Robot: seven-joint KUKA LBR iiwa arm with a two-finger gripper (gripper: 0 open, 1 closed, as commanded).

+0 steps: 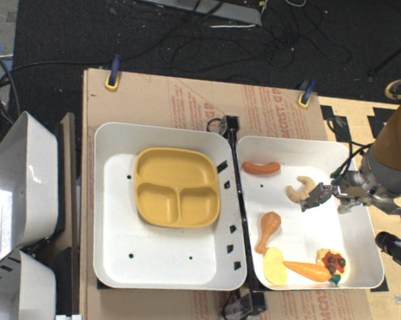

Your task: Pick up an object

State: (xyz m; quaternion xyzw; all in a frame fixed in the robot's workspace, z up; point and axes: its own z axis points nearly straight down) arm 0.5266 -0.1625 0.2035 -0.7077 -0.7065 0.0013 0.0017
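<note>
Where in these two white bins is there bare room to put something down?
Left bin: bare floor around the yellow tray, widest below it. Right bin: open middle between drumstick and claw. Crowded along its bottom: lemon, carrot, pizza slice.

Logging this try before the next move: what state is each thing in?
Gripper: low over the right bin, beside the beige piece.
Hot dog: lying flat.
Drumstick: lying flat.
Carrot: lying against the yellow piece.
Tray: upright in the left bin.
</note>
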